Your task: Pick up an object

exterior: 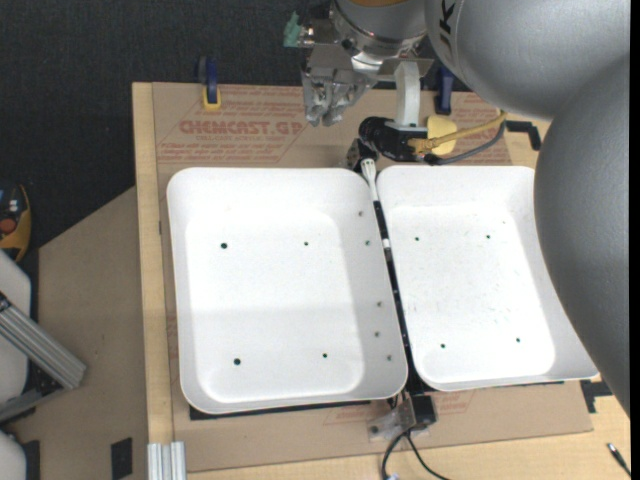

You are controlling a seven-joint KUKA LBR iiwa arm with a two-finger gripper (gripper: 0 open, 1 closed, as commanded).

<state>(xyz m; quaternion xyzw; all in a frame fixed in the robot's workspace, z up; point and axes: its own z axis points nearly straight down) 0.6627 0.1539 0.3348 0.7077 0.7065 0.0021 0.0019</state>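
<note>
The grey two-finger metal gripper [327, 108] hangs beyond the smooth, shallow white plastic left bin [200, 228]; whether it's open, I can't tell.

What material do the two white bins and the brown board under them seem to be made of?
Left bin and right bin: probably thin moulded plastic, smooth and slightly glossy, with rounded corners and soft light reflections. Board: brown, matt, with red printed letters; likely cardboard or paper-covered sheet.
</note>
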